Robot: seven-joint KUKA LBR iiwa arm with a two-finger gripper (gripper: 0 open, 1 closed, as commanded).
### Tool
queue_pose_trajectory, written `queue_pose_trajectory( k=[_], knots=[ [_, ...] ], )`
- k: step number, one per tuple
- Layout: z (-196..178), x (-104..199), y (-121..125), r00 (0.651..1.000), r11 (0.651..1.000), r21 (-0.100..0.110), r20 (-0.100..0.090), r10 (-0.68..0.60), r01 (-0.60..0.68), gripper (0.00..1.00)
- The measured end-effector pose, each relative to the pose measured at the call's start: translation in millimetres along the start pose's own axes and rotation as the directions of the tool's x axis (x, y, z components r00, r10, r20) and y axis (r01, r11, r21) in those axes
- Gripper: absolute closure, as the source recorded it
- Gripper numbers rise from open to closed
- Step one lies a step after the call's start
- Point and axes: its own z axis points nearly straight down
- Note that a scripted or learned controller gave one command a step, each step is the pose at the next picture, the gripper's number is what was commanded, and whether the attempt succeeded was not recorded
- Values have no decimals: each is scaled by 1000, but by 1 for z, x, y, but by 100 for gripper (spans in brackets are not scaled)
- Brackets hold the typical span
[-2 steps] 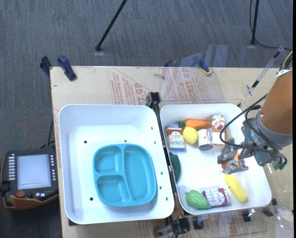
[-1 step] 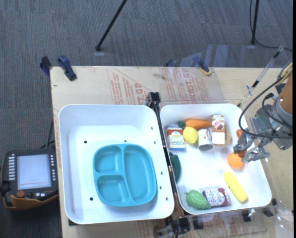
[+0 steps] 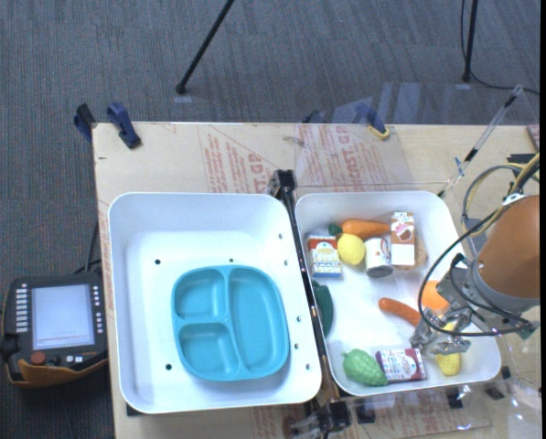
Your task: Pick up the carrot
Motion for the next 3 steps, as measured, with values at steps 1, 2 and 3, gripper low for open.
queue_pose_trajectory(
  k=[1, 2, 3],
  knots=[
    [-1, -35, 33, 975, 975, 1, -1, -222, 222, 100],
    [-1, 1, 16, 1000, 1000, 3, 0, 0, 0, 100],
    [-1, 1, 16, 1000, 1000, 3, 0, -1, 1, 0]
  ],
)
